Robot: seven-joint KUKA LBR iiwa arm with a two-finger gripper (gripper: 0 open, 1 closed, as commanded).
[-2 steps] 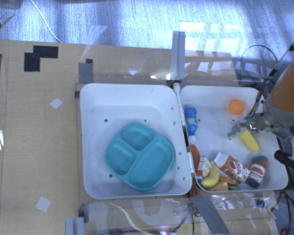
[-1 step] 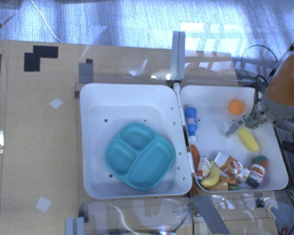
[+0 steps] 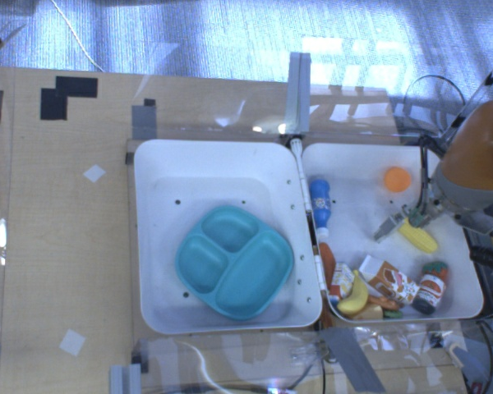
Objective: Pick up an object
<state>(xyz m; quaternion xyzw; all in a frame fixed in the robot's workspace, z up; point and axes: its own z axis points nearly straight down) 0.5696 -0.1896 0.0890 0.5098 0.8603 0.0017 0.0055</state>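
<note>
Over the right bin: I see my gripper (image 3: 401,222) beside the corn (image 3: 419,238).
Grip: finger spread, I cannot tell.
Advice: I judge centring over the corn before closing best.

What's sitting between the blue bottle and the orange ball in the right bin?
Nothing: in the camera view, the stretch of white bin floor between the blue bottle and the orange ball is bare. The gripper hangs lower, beside the yellow corn.

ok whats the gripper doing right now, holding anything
Gripper: low in the right bin, next to the yellow corn; nothing visibly held, and open or shut cannot be told.
</note>
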